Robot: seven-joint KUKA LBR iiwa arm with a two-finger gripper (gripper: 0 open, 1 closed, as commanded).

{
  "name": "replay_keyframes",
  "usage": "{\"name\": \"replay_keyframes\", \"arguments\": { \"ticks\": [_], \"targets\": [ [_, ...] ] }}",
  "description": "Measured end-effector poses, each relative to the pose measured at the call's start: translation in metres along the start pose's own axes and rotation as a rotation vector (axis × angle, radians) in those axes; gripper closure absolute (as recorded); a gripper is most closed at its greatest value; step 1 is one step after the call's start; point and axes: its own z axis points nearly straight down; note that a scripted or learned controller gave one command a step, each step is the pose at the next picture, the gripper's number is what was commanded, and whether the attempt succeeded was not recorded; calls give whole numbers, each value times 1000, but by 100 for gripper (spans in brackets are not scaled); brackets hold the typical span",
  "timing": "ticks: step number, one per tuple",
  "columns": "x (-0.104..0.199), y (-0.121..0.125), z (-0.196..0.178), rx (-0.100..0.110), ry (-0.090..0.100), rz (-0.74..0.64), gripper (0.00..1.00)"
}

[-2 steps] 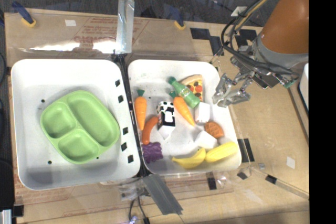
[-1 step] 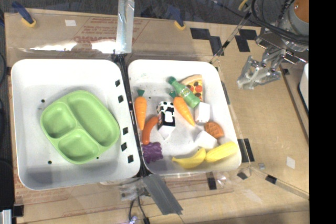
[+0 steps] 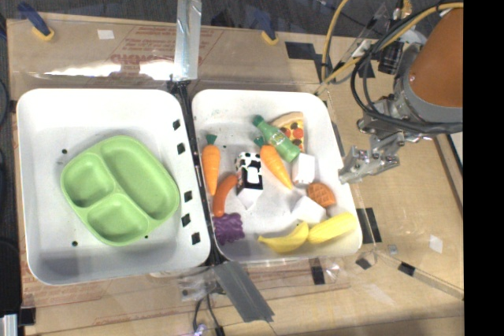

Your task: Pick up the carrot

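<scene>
Two carrots lie in the right bin (image 3: 335,138). One carrot (image 3: 211,169) with a green top is near the bin's left wall, pointing toward the front. The other carrot (image 3: 276,164) lies slanted in the middle, between a black-and-white cow toy (image 3: 250,169) and a white block (image 3: 305,168). My gripper (image 3: 368,161) hangs outside the bin, just past its right wall, over the bench, with nothing visibly in it. It is well to the right of both carrots.
The right bin also holds a pizza slice (image 3: 290,124), a green bottle (image 3: 276,136), an orange-red sausage (image 3: 224,194), purple grapes (image 3: 229,227), two bananas (image 3: 287,238), and a brown pastry (image 3: 321,193). A green divided plate (image 3: 118,189) sits in the left bin (image 3: 39,122).
</scene>
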Motion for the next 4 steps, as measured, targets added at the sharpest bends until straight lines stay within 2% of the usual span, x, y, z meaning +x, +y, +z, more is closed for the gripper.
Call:
{"name": "replay_keyframes", "arguments": {
  "ticks": [1,2,4],
  "targets": [
    [5,28,39,0,0,-196,100],
    [-4,-18,58,3,-1,-493,100],
    [-17,-5,39,8,0,-691,100]
  ]
}}
